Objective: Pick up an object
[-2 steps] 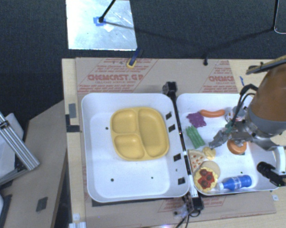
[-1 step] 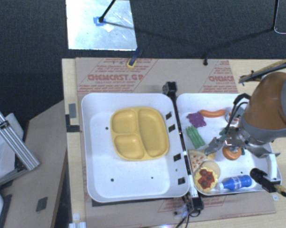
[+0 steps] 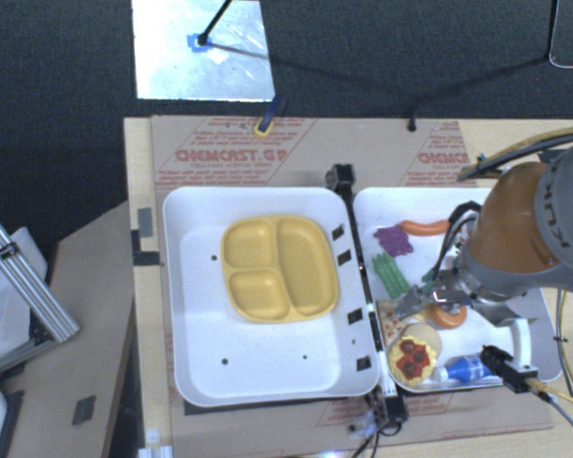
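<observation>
the gripper (image 3: 428, 298) hangs low in the right bin (image 3: 516, 342), its opening impossible to tell, beside the green toy (image 3: 391, 275). light, stiff plastic, likely slick; best pinched across its narrow middle.

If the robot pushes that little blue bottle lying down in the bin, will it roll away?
Probably a bit. The blue bottle lies on its side and looks round, so a sideways push may roll it. It rests near the bin's front wall, which would likely stop it. It looks small, plastic and light, so it should lift easily, perhaps slipping.
</observation>
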Robot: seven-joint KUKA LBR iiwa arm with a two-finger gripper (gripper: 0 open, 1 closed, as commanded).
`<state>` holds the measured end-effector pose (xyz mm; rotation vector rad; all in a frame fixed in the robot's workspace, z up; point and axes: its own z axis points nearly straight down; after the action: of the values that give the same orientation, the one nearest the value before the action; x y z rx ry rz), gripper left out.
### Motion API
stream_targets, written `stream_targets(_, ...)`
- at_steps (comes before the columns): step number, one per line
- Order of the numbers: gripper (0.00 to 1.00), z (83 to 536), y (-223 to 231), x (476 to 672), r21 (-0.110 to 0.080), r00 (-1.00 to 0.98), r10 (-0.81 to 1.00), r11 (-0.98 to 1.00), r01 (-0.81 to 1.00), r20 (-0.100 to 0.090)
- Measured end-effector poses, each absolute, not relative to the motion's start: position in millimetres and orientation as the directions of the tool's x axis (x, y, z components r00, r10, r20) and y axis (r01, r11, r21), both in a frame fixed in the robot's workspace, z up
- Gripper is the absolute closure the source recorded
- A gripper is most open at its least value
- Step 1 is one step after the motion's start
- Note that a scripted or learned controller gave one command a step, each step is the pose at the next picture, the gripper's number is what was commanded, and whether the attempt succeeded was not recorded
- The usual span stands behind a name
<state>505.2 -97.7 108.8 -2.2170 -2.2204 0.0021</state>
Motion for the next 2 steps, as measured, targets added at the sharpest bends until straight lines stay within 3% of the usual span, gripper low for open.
stream_targets(1,0.00,92,-97,509.2,0.007,-0.001,1.000,0.001,1.000,0.003)
stream_targets(2,1.00,104,-101,513.2,0.025,0.001,1.000,-0.001,1.000,-0.008)
